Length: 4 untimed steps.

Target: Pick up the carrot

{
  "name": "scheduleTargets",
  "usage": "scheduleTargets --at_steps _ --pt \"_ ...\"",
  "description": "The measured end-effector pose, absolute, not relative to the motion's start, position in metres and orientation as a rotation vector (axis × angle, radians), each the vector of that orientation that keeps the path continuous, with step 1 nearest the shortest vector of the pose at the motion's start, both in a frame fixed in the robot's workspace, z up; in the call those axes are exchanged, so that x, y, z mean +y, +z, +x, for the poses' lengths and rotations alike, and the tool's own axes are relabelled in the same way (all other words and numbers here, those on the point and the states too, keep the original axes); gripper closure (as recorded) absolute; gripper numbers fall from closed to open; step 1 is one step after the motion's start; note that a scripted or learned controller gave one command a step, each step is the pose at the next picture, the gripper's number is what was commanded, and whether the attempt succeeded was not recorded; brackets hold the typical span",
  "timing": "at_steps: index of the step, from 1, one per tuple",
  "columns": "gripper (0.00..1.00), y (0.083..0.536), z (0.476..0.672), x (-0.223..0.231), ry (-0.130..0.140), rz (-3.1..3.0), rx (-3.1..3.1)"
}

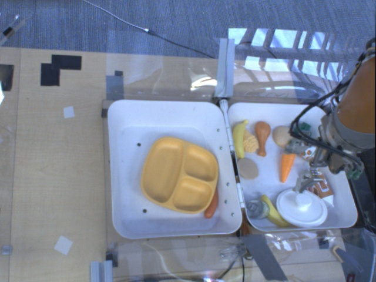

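The carrot [286, 167] is a small orange cone lying in the right bin [350, 216], its tip pointing toward the bin's front. My gripper [306, 180] hangs just right of the carrot and slightly nearer the front, above the rim of a white bowl [301, 208]. Nothing is visibly held in it. The grey arm with its orange band [358, 101] reaches in from the right over the bin's right side.
The right bin also holds a yellow corn cob [239, 137], a drumstick [261, 136], a beige potato [281, 136], a round tan disc [248, 169], a banana [274, 211], a small can [255, 207] and a brown carton [321, 187]. The left bin [126, 157] holds a yellow tray [179, 174] and a sausage [211, 204].
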<state>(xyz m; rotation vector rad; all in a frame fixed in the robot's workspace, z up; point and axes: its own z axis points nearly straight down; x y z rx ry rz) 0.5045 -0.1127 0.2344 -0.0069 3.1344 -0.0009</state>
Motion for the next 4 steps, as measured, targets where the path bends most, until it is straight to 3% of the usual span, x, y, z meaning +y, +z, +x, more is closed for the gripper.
scheduleTargets --at_steps 1,2,3,4 --pt "0.0 0.159 0.574 -0.116 0.001 -0.255 3.126" --pt "0.0 0.09 0.567 -0.129 -0.003 -0.149 3.123" --pt "1.0 0.103 0.57 -0.127 -0.004 -0.159 3.117" --pt "1.0 0.191 0.563 -0.069 -0.001 -0.267 3.11"
